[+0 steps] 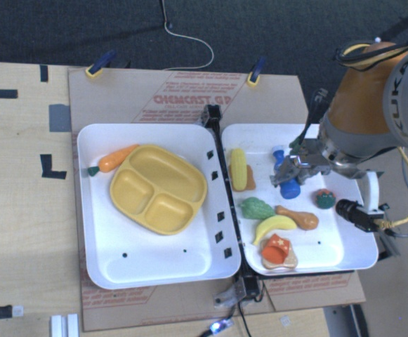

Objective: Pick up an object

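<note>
Hand down in the right bin, over a small blue thing.

I have the hand [289, 174] low in the right bin [362, 262], at a blue object [288, 187] that sits just right of the corn cob [238, 168]; whether its fingers are apart or together I cannot tell, so I won't claim a hold. The other toys lie loose nearer me for easy picking: green leaf [257, 207], banana [274, 225], drumstick [298, 217], a red-and-orange piece [279, 250], a small red-green ball [324, 199]. The left bin [98, 258] carries a yellow divided tray [159, 187] with a carrot [115, 159] at its far-left edge. I judge the blue object the target.
</note>
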Action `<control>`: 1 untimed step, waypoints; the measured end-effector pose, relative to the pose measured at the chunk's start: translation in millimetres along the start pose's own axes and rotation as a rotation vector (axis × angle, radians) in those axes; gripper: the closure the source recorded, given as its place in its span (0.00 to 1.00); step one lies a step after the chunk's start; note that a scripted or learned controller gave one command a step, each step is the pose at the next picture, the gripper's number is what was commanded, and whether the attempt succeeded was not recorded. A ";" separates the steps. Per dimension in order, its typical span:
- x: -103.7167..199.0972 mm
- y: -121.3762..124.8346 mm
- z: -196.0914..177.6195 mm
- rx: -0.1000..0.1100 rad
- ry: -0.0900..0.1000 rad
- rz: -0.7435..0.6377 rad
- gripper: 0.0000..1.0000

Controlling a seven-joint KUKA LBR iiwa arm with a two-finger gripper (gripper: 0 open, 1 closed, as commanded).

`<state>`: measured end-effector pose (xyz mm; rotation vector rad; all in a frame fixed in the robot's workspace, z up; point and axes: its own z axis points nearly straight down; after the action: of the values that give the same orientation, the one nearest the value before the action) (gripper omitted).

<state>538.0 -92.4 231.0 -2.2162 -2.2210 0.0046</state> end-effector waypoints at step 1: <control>44.2 -27.4 -4.5 0.000 0.001 -0.002 1.00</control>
<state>510.5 -48.3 235.7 -2.2137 -2.2232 0.0033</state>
